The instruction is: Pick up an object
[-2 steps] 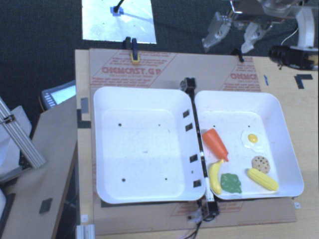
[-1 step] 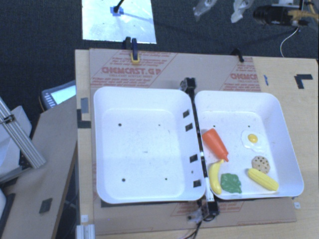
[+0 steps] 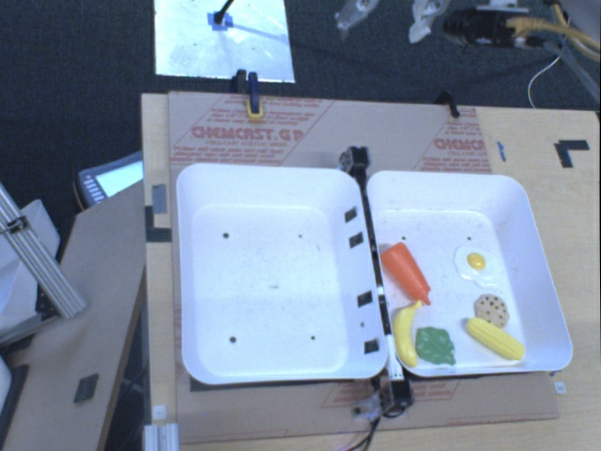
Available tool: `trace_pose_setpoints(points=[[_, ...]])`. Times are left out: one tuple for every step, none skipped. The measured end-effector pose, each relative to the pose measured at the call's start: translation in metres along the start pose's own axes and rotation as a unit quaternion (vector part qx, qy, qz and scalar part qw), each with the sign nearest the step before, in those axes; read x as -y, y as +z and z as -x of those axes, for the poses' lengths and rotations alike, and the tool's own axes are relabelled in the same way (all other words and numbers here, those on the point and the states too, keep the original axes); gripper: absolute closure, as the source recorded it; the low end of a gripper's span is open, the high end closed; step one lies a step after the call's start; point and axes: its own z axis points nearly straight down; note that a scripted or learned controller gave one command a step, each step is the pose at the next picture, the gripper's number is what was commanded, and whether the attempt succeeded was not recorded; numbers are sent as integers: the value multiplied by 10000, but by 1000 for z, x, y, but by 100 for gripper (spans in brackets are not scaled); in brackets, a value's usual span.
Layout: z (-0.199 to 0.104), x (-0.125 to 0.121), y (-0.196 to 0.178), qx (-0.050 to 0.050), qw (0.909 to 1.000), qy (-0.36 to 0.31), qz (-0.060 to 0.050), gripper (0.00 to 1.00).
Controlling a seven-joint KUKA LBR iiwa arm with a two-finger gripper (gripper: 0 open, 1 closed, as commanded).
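Sensibly, the hand (image 3: 392,9), fingers apart and holding nothing, hangs well beyond the right bin (image 3: 535,242). Aim for the carrot (image 3: 406,269); straddle its narrow width.

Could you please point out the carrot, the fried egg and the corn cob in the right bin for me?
carrot (image 3: 406,269): camera view, middle of its orange body.
fried egg (image 3: 475,262): camera view, on the yellow yolk.
corn cob (image 3: 495,338): camera view, middle of the cob.

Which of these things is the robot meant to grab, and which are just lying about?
For the job: carrot, fried egg, cookie, corn cob, banana, green leaf, gripper.

Lying about: yellow clamp, metal sheet, tablet.
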Motion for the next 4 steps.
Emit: trace_pose_setpoints(points=[[-14, 0, 0, 1, 10000, 4, 0, 0], [-14, 0, -12, 1, 10000, -9, 13, 100], [-73, 10, 110, 8, 10000, -13, -59, 100], [-70, 8, 92, -5, 10000, 0, 0, 100]])
